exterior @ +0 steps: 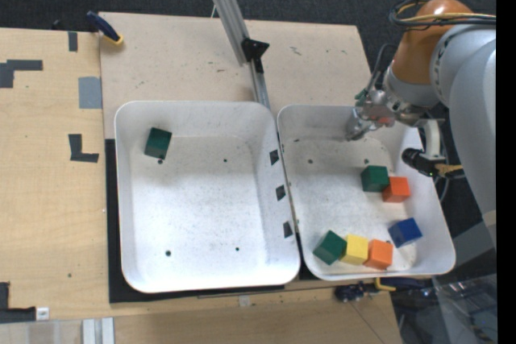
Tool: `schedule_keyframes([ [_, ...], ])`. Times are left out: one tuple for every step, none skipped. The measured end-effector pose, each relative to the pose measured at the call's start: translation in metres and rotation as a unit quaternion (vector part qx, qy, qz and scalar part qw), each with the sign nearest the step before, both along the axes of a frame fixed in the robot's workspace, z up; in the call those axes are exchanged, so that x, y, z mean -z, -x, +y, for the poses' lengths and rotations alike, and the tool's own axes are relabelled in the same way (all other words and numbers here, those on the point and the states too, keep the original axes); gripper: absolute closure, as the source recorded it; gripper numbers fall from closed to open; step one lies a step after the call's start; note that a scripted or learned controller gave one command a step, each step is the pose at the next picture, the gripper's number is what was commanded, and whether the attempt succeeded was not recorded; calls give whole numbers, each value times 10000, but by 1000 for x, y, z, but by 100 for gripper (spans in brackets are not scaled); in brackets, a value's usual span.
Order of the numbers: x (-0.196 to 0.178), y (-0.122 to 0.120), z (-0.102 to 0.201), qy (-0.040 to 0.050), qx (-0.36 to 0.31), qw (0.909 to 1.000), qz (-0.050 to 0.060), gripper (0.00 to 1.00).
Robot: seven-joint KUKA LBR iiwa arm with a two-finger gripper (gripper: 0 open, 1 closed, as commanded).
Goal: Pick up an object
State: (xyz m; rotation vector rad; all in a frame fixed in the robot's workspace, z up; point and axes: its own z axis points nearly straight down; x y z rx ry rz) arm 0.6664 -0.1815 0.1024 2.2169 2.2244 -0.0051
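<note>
Left bin [129, 173]: white, fine dark speckling; one dark green cube [158, 142], upper left. Right bin [322, 125]: white. Contents: dark green cube [374, 178] touching orange cube [396, 189]; blue cube [405, 232]; row along lower edge: green cube [330, 246], yellow cube [355, 249], orange cube [380, 254]. Surface [48, 173]: pale wood, grey tape patches. Arm [468, 84]: grey, orange band [423, 44].

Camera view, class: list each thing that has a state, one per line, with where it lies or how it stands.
gripper: above the right bin's far end, no block between its fingers
left bin: holds one dark green block
right bin: holds six blocks
green block: touching an orange block
blue block: lying apart
</note>
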Motion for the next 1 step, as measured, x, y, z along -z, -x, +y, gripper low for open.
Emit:
schedule_keyframes([
  [-43, -4, 0, -14, 9, 10000, -26, 100],
])
